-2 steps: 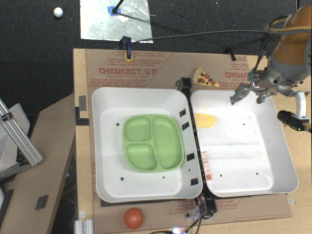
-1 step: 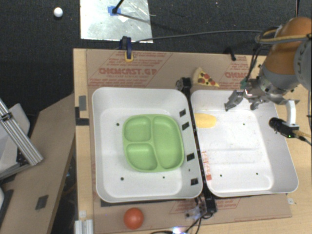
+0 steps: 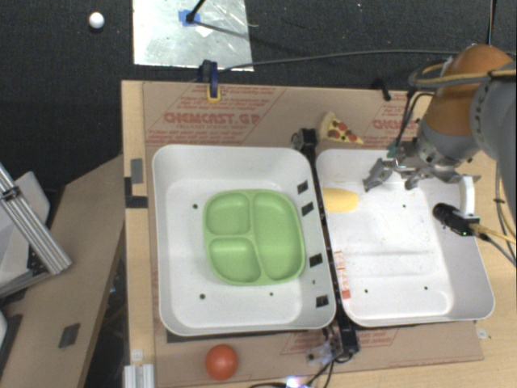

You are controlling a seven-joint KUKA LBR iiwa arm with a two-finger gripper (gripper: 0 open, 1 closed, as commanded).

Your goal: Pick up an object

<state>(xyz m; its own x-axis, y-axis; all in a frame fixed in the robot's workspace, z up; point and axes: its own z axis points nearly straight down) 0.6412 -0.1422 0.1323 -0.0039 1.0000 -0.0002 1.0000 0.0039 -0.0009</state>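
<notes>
Jaws spread open, holding nothing, on gripper (image 3: 395, 174) over the right bin (image 3: 420, 297). Yellow object (image 3: 340, 200) lies just left of and below them, apart.

Camera count: one; fixed above the bench
Direction: looking down at a slant, toward the far edge of the board (image 3: 242, 111) under the bins
Distance: far enough to take in both bins whole, plus bench margin on all sides
Centre of frame: left bin (image 3: 174, 217) with green tray (image 3: 253, 237); right bin (image 3: 420, 297) just beside it
Right side: arm (image 3: 477, 103) reaching in from there; gripper (image 3: 393, 175) over the right bin's far part
Top of frame: dark cloth (image 3: 48, 79) with shiny sheet (image 3: 190, 23); farthest from the lens
Bottom edge: red ball (image 3: 220, 361) on the board's near rim; nearest the lens
Left edge: metal rail (image 3: 28, 225), partly cut off
</notes>
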